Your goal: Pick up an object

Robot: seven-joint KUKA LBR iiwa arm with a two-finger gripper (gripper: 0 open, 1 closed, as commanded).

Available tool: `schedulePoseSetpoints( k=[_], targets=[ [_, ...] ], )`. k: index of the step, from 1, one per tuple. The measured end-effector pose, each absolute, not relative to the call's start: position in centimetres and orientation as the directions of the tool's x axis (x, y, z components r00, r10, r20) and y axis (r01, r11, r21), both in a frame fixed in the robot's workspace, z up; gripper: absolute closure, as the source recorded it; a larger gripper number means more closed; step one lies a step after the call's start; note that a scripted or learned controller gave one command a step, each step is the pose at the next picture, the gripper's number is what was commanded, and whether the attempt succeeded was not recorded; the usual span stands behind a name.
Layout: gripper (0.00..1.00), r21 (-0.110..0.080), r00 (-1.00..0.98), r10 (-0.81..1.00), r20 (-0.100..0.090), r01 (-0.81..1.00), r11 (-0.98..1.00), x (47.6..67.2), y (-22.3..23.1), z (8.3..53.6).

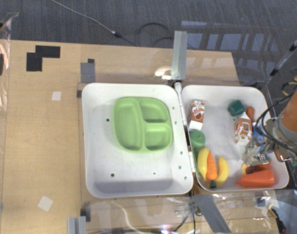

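The right bin [221, 94] holds several toy foods. A brown and white carton [197, 113] lies at its left, with a green round piece [197, 139] below it. Two bananas [203, 162] flank a small carrot [212, 166] near the front wall. A dark green piece [236, 107] and a second small carton [243, 129] lie at the back right. A large orange piece [256, 179] rests in the front right corner. My gripper [254, 155] hangs low over the bin's right side, just above that orange piece and beside the second carton. Nothing is visibly held.
The left bin [97, 174] carries a green divided plate [141, 124]. A metal post [178, 52] stands behind the wall between the two bins. The arm's orange band [292, 113] and cables overhang the right bin's right wall.
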State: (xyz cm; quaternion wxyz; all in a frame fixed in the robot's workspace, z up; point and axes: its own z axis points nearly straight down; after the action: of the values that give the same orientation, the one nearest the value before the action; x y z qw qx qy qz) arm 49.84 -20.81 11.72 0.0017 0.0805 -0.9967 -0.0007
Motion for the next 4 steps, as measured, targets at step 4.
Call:
schedulePoseSetpoints(
  k=[4],
  targets=[
    [1.0, -0.007, 0.537, -0.844, -0.001, -0.843, -0.537, 67.0, -20.3, 32.0]
  ],
)
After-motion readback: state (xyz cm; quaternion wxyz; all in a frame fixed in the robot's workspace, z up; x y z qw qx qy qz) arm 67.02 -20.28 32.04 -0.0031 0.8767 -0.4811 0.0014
